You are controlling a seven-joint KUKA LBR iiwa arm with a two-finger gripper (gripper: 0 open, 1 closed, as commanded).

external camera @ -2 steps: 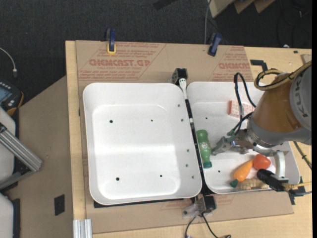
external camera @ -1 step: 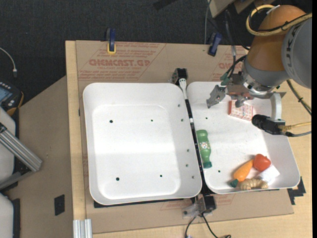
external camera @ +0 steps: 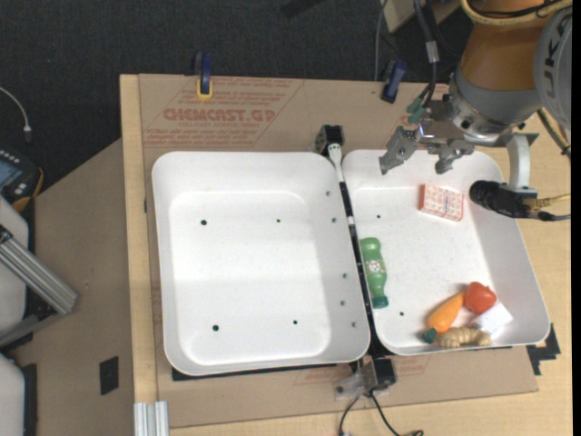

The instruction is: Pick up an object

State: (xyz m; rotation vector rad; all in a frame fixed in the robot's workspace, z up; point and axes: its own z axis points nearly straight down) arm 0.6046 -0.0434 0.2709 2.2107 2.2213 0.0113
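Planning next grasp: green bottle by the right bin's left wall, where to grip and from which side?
Probably top-down on the green bottle's wide body, fingers closing across its width. It lies flat, long axis along the right bin's left wall, so that finger has little room. The gripper hangs near the far rim.

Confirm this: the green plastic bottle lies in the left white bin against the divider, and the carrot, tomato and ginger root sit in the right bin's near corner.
Not quite. The camera view shows the green plastic bottle lying in the right white bin, along its left wall by the divider, not in the left white bin. The rest holds: the orange carrot, red tomato and tan ginger root sit in the right bin's near corner.
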